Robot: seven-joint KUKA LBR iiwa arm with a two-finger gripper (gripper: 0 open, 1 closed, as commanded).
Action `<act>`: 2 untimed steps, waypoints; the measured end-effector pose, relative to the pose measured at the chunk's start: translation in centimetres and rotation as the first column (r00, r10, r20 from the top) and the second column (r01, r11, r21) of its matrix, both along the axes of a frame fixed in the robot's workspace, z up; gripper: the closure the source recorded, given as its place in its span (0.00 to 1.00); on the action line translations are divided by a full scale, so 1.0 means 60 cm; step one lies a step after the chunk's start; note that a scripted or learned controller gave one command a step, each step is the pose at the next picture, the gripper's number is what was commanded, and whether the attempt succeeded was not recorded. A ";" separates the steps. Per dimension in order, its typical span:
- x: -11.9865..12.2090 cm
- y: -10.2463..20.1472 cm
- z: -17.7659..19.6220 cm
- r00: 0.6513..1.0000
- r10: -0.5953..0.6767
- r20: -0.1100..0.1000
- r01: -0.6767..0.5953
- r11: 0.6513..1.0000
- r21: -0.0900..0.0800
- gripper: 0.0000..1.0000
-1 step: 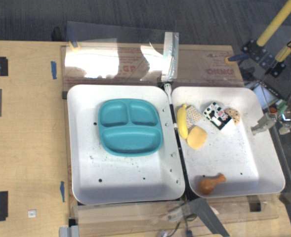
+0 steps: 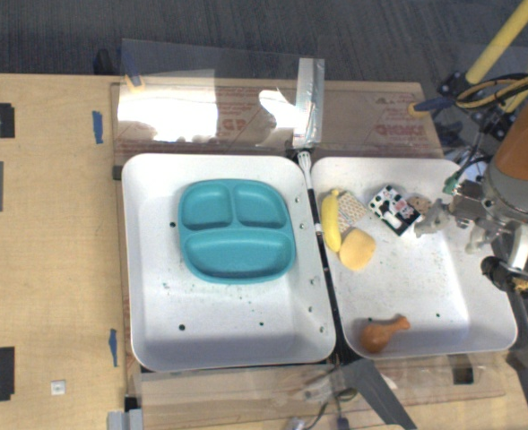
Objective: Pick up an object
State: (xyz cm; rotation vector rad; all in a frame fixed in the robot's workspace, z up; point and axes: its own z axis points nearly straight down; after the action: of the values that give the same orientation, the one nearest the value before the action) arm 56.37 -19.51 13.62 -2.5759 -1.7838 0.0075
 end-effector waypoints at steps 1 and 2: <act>0.119 0.042 -0.039 0.999 0.034 0.042 -0.034 0.999 -0.010 0.00; 0.175 0.008 0.018 0.946 0.323 0.015 -0.323 0.946 -0.010 0.00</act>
State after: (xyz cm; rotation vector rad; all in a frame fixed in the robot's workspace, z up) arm 66.85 -19.01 14.73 -2.2602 -2.1928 -0.0048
